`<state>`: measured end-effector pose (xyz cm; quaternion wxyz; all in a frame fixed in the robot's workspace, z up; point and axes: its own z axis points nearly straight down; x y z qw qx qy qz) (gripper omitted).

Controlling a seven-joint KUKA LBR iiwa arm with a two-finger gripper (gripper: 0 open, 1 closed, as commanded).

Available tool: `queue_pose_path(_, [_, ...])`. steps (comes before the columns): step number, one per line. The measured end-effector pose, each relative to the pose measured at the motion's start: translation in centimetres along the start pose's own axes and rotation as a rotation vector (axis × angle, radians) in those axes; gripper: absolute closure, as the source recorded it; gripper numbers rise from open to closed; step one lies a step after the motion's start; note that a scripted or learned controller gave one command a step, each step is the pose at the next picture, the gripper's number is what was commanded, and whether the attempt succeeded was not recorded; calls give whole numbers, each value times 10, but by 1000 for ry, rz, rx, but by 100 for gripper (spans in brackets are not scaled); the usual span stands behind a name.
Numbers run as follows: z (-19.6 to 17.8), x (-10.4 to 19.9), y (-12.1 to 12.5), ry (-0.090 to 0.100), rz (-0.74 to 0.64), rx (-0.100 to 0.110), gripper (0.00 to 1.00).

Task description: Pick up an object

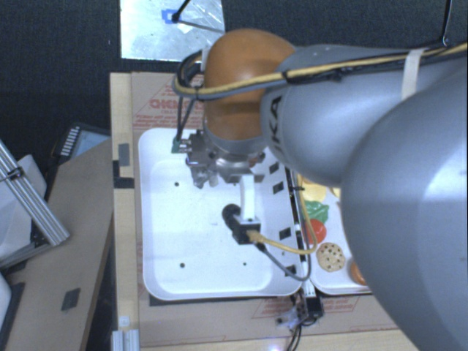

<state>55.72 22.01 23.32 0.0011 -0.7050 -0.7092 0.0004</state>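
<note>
My gripper [207, 178] hangs over the upper middle of the left white bin [168, 269], under the orange wrist band. Its short dark fingertips point down at the bin floor, and nothing shows between them. In the right bin [333, 287], mostly hidden by the arm, lie a yellow piece [316, 191], a green leafy piece [317, 210], a red piece [316, 230], a round speckled cookie [331, 256] and an orange thing [356, 272] at the arm's edge.
The big grey arm covers most of the right bin and the right side of the view. A black divider [299, 225] runs between the two bins. Cardboard [80, 218] lies to the left of the bench.
</note>
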Motion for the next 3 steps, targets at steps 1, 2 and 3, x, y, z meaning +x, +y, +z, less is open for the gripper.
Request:
queue_pose_path(1, [-87,1,-6,3,2,-12,100])
queue_pose_path(2, [-47,-11,115,-2,8,-7,100])
queue_pose_path(3, [147,-37,69,-6,7,15,100])
